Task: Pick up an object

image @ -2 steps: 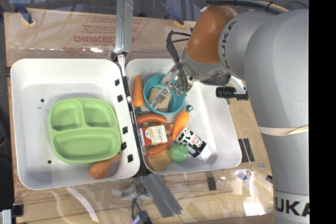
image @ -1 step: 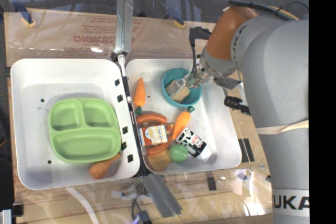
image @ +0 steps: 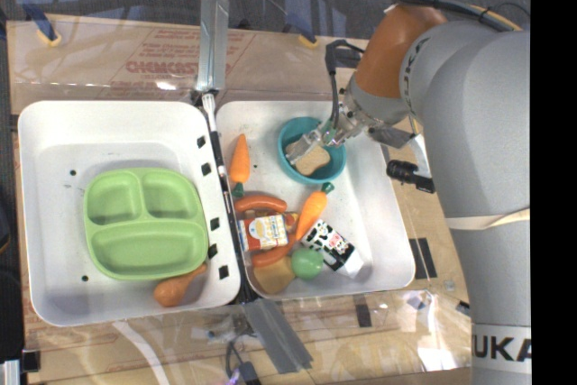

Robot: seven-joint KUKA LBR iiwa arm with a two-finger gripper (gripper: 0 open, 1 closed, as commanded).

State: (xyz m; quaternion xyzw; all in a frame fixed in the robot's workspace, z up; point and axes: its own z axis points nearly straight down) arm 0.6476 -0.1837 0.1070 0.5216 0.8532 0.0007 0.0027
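Object: a tan bread-like piece [image: 313,161] lies in a teal bowl [image: 290,140], directly beneath the fingers and touching or nearly touching their tips; contact cannot be confirmed.
Fingers: the fingers [image: 317,140] point down into the bowl from its right rim; whether they are spread or pressed together cannot be told, and nothing is seen pinched between them.
Arm: the grey arm [image: 469,104] with its orange band [image: 392,41] lies to the right of the fingers and above the right bin's far right corner.
Right bin: the white bin [image: 383,230] holds the bowl at its far side, under the fingers.
Carrots: one carrot [image: 239,160] lies left of the fingers by the divider; a second carrot [image: 311,212] lies just below the bowl, tilted.
Other right-bin items: a sausage [image: 260,203] and a red-labelled packet [image: 266,232] lie below-left of the fingers; a green fruit [image: 306,263] and a black-and-white carton [image: 329,246] lie below them, touching each other.
Left bin: the second bin [image: 45,131] lies well left of the fingers and holds a green divided plate [image: 144,224]; a brown drumstick-shaped toy [image: 178,287] lies at the plate's near edge.
Worktop: the worktop [image: 135,59] carries both bins side by side.
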